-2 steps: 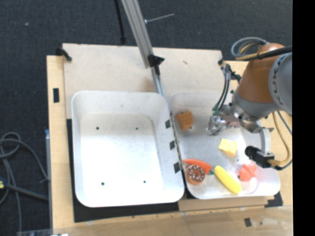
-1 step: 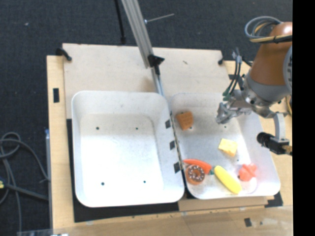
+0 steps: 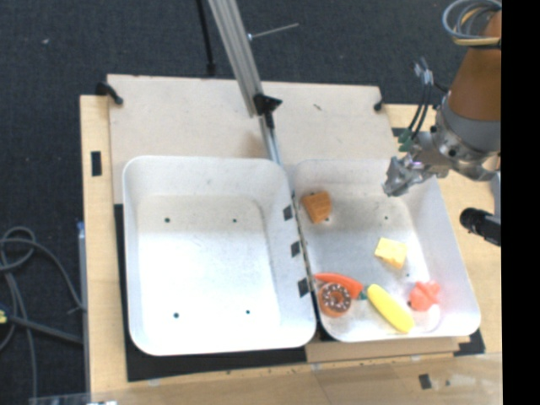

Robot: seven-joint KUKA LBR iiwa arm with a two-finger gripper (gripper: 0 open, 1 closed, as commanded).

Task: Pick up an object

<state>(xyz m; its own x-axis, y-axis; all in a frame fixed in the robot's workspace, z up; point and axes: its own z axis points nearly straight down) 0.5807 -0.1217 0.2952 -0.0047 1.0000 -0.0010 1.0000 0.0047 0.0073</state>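
Bench [image 3: 97, 226]: pale wooden board, bearing two shallow white bins side by side, with dark carpet lying around it.

Cables [image 3: 25, 264]: grey loops trailing over the carpet at the far left.

Left bin [image 3: 139, 184]: sitting on the left half of the bench, its white floor showing four small dark dots.

Aluminium post [image 3: 236, 45]: slanting down from the top of the view and ending in a black bracket just behind the seam between the bins.

Right bin [image 3: 451, 268]: touching the left bin along its inner wall, holding all the loose objects.

Brown block [image 3: 317, 207]: resting near the far left corner of the right bin, close to the dividing wall.

Orange and brown round toy [image 3: 337, 294]: lying at the near left of the right bin, against the dividing wall.

Yellow banana-shaped toy [image 3: 390, 307]: lying aslant near the front wall, just right of the round toy.

Pale yellow wedge [image 3: 391, 252]: sitting mid-bin, behind the banana-shaped toy and apart from it.

Red-orange toy [image 3: 424, 295]: resting near the front right corner, just beside the banana-shaped toy's right end.

Gripper [image 3: 399, 181]: hanging over the far right corner of the right bin, well apart from every object; whether it is open or closed cannot be told, and nothing is showing in its grasp.

Arm [image 3: 472, 91]: reaching in from the right, grey with an orange band above the wrist.
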